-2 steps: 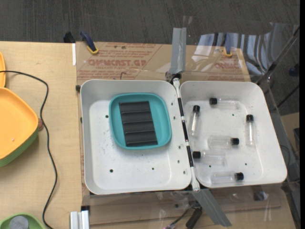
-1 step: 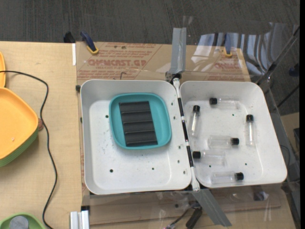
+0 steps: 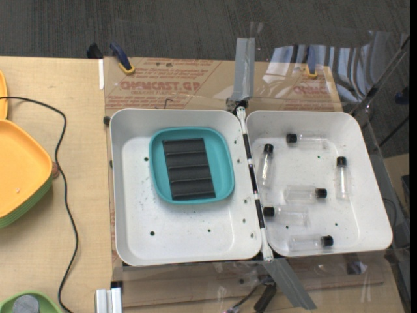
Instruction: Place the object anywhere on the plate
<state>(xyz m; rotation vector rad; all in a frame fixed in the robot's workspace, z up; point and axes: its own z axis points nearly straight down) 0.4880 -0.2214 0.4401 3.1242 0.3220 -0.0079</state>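
The surface (image 3: 58,240) is light wood against dark carpet, carrying two white bins side by side. The left bin (image 3: 130,227) holds a teal plate (image 3: 225,168) with a dark ribbed block (image 3: 189,168) lying on it. The right bin (image 3: 365,175) holds several clear vials with black caps: one (image 3: 266,160) near the divider, one (image 3: 341,175) at the right, one (image 3: 306,193) in the middle, one (image 3: 313,242) at the near edge. A stack of orange and green dishes (image 3: 19,175) sits far left, crossed by a black cable (image 3: 65,194).

Gripper state: cannot tell.

Risks, as judged: the vials are transparent and round, so a grasp may miss or slip, and a released vial may roll off the block or over the plate rim.
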